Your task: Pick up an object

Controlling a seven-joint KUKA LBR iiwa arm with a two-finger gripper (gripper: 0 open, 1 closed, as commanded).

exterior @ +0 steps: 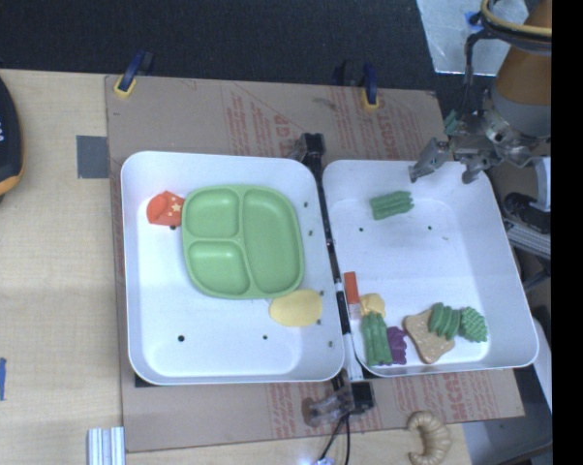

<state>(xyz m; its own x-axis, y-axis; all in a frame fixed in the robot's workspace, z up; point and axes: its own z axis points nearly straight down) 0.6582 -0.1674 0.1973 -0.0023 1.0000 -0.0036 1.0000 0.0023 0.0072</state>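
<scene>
A curled tan piece [429, 436] is seen on the worktop [49, 289] at the near edge, just in front of the right bin [495, 260]. Inside that bin, along its near wall, a cluster of toy food is gathered: a dark green bundle [375, 338], a purple piece [397, 344] beside it, a yellow piece [372, 304] just behind them, a slice of toast [427, 335] with green pieces [444, 320] lying on it, and a green leafy piece [474, 325] toward the bin's right corner. A small orange stick [350, 286] is seen at the bin's left wall, near the seam with the left bin [146, 337].

To the left of the right bin, in the left bin, a pale yellow piece [296, 308] is set near the seam, touching the near rim of a green divided plate [243, 240]. A red piece with a yellow star [165, 208] is placed just left of the plate.

Farther back in the right bin, a green ridged piece [391, 204] lies alone, well apart from the near cluster.

Over the far rim of the right bin, the end effector [450, 162] is hung from the arm [524, 66]. Its fingers are spread apart, and nothing is held between them. The green ridged piece lies near it, forward and to the left, untouched.
</scene>
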